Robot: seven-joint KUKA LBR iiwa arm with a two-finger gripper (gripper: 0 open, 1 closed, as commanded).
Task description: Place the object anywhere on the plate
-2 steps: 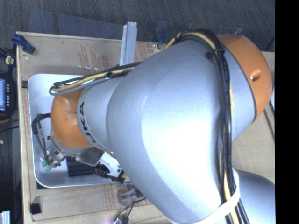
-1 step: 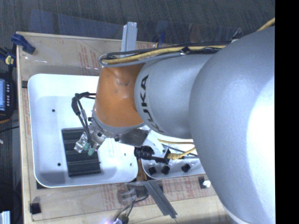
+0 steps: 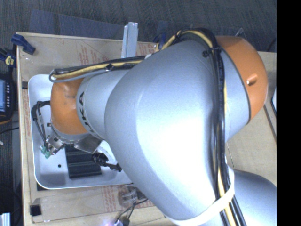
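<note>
Over the left bin (image 3: 51, 177), the grey arm (image 3: 174, 126) sprawls across most of the bench (image 3: 29, 55), reaching in from the right and covering nearly everything to the right of that bin. Its wrist, wrapped in an orange band (image 3: 65, 111), hangs above the middle of the bin. A second, larger orange section (image 3: 245, 81) sits at the far right. Below the wrist, the gripper (image 3: 83, 164) shows as a dark, blocky body low over the near part of the bin's white floor. Whether it is released or clenched cannot be told from this angle, and nothing can be seen grasped in it.

A yellow and black cable bundle (image 3: 106, 66) runs along the far side of the arm from the wrist toward the right, then down the arm's near side. Thin dark wires (image 3: 37, 121) loop off the wrist on the left, ending by a small green piece (image 3: 46, 150). A tiny dark spot (image 3: 59, 165) lies on the bin floor just left of the gripper.

Where the object and the plate lie cannot be told, as the arm hides that part of the bench.

On the far left corner of the bench sits a blue clamp (image 3: 22, 43), and a pale upright post (image 3: 130, 39) stands at the far edge. A dark device (image 3: 6, 95) rests off the left edge.
</note>
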